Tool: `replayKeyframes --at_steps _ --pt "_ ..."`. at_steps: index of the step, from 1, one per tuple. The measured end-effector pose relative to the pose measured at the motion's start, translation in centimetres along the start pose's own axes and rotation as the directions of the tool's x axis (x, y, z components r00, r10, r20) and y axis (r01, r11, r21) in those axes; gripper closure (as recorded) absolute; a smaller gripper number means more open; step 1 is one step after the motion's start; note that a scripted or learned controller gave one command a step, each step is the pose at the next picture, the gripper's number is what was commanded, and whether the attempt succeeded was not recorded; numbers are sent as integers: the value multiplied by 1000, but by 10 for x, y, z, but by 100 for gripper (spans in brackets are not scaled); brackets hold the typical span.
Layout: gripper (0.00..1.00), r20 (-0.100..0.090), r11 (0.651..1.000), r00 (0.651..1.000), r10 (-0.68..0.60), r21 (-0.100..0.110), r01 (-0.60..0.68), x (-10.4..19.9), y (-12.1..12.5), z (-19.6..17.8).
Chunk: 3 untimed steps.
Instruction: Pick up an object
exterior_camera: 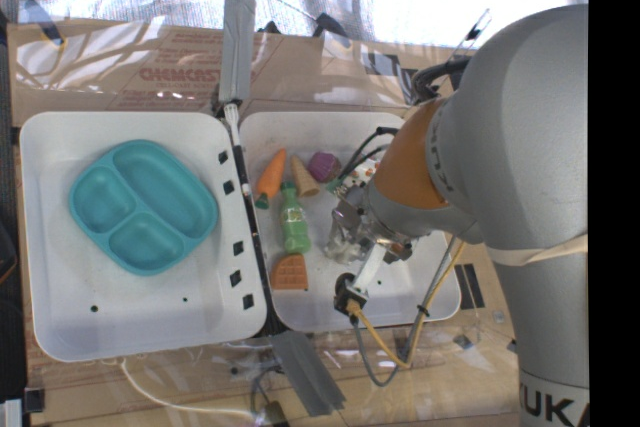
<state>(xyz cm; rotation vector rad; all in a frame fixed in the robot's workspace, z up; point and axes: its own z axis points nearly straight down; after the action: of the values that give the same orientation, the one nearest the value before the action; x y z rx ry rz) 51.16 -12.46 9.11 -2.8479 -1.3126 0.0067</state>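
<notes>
Two white bins (60, 315) on apparently cardboard-lined bench (130, 65)

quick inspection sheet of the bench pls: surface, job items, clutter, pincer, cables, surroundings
Surface: two white bins side by side, left bin, right bin.
Job's things: in the right bin, a carrot, a green bottle, a waffle piece, a cone and a purple piece.
Clutter: teal divided plate in the left bin.
Grippers: pincer low over the right bin, right of the bottle; nothing seen held.
Cables: yellow cable looping past the bin's near edge.
Surroundings: cardboard behind the bins.
</notes>
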Motion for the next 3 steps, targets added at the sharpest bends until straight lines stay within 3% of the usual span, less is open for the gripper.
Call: replayKeyframes --at_steps 1,2,3 --pt "100 0 965 965 -262 -7 262 23 58 -123" --pt "100 3 971 971 238 3 -238 39 11 -34" --pt "100 0 975 975 223 -1 -223 99 67 -20"
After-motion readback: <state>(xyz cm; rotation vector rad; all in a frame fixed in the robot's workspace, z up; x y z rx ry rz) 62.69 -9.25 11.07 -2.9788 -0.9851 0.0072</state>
